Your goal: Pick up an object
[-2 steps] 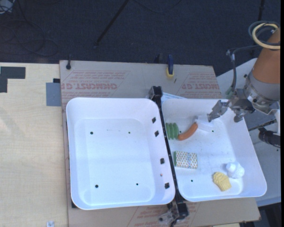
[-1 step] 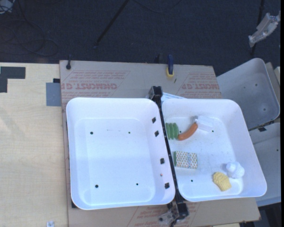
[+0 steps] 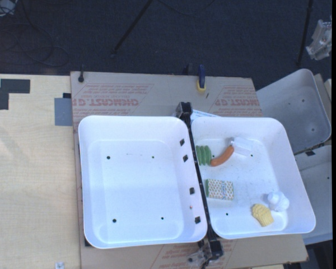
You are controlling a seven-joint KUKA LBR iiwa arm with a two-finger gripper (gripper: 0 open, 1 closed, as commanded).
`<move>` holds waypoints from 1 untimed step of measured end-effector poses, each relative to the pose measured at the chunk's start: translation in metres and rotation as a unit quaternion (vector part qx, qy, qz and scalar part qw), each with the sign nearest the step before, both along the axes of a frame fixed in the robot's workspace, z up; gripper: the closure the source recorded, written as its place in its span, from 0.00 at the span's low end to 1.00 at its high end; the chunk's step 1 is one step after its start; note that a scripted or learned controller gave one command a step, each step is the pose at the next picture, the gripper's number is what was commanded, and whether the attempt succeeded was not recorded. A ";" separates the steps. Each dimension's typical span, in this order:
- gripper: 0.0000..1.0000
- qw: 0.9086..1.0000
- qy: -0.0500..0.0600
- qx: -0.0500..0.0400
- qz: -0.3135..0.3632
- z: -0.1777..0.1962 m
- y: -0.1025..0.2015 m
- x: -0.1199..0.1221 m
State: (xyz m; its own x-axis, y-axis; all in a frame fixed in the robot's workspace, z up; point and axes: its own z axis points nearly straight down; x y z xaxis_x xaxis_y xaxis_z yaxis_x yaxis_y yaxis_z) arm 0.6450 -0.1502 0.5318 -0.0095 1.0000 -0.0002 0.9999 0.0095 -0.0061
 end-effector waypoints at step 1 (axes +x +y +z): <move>1.00 1.000 -0.001 0.001 -0.002 0.006 0.060 -0.001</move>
State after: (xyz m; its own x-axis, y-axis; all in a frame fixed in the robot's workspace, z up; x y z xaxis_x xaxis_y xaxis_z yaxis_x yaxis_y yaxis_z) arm 0.6439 -0.0903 0.5378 -0.0056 1.0000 0.0022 1.0000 0.0056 -0.0036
